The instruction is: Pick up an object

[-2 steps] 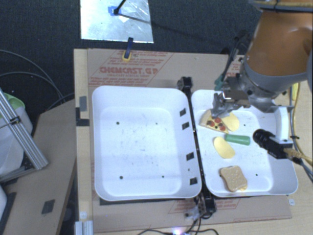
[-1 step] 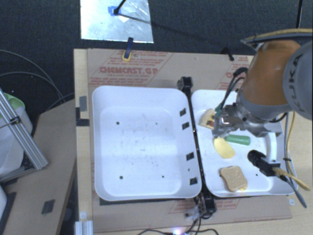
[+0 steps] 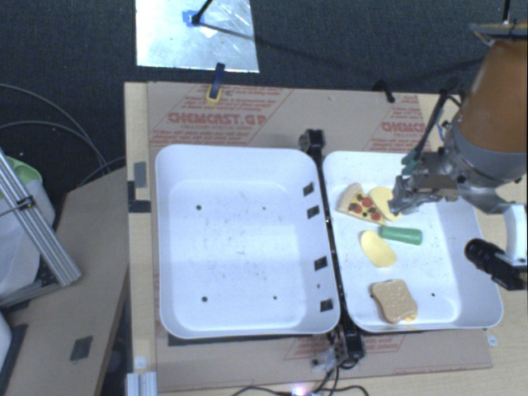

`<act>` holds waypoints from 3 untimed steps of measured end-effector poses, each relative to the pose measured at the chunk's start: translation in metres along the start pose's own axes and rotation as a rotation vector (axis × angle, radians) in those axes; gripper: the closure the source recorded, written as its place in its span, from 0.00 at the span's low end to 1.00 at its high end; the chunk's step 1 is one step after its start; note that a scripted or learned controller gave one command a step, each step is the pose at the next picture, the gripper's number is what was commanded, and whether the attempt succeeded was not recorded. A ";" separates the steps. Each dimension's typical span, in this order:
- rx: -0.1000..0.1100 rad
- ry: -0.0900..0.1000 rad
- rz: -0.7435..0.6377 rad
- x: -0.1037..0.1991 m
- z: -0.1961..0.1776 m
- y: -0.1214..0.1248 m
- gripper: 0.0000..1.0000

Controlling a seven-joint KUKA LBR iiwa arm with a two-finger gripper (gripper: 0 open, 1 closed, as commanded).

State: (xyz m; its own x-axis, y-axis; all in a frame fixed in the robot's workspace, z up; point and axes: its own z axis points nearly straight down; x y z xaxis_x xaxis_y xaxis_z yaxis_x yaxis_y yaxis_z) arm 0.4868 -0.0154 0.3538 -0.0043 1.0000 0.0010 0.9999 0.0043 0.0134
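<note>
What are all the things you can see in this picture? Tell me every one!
left bin: 1, white, left on the bench
right bin: 1, white, right on the bench
pizza slice: 1, tan with red spots, right bin, top
yellow round piece: 1, yellow, beside the pizza slice, under the gripper
green piece: 1, green, right bin, middle
yellow oval piece: 1, yellow, below the green piece
bread slice: 1, brown, right bin, bottom
gripper: 1, grey, over the right bin

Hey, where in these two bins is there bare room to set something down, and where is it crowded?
The left bin has bare floor from wall to wall. In the right bin, free patches lie along the right wall and the near right corner beside the bread slice. Its upper left is crowded: pizza slice, green cylinder, yellow piece, with the gripper over them.
</note>
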 end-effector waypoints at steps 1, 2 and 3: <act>0.015 0.003 -0.011 0.118 0.046 0.004 1.00; -0.002 0.004 -0.002 0.118 -0.083 0.002 1.00; 0.009 -0.001 0.006 0.078 -0.081 0.002 1.00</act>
